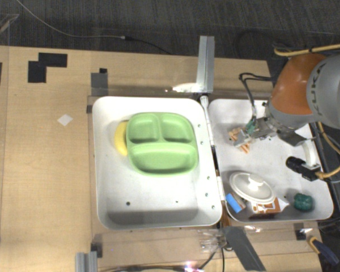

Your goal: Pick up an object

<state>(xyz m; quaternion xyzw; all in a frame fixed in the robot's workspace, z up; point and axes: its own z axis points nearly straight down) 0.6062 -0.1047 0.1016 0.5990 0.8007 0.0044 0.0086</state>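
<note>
We see the tabletop bearing two white bins, a green divided plate in the left one, the grey arm over the right one, its tool low beside a small orange object, grip we cannot tell, a white lidded dish nearer us.

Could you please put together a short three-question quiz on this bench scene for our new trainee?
1. True or false: the green divided plate lies in the left bin.
2. Which thing peeks out from under that plate's left edge? A) a yellow object B) a blue block C) a dark green object
3. Fill in: the gripper hangs over the ____ bin.

Key: 1 true; 2 A, the yellow object; 3 right.
</note>
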